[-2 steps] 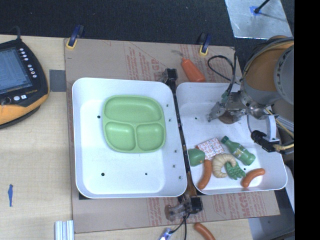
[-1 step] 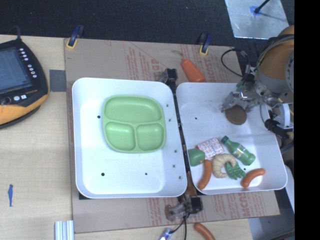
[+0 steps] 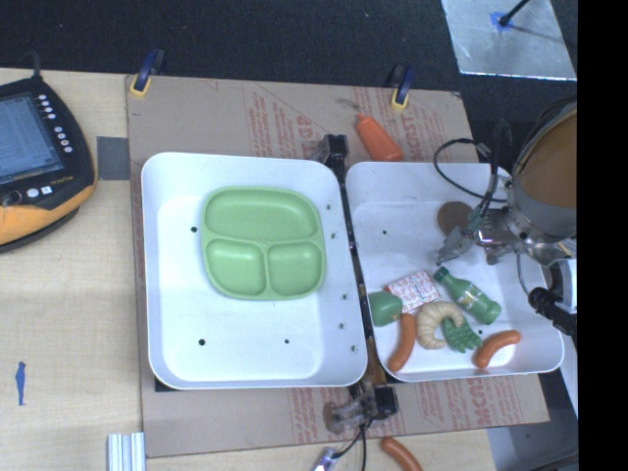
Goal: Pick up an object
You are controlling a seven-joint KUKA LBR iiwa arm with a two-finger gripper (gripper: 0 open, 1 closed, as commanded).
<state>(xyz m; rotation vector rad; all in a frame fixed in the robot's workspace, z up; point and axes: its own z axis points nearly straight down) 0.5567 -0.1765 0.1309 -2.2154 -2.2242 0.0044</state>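
Right bin (image 3: 392, 189): green bottle (image 3: 468, 296), white cap.

The arm (image 3: 549, 180) (grey, orange-banded) is cut off at right.

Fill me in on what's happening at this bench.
The grey arm's two-finger gripper hangs low over the right white bin, just above a green toy bottle, with nothing visibly between its fingers. Below lie a patterned square packet, a tan ring-shaped toy and two orange toy sausages. The left white bin holds a green divided plate.
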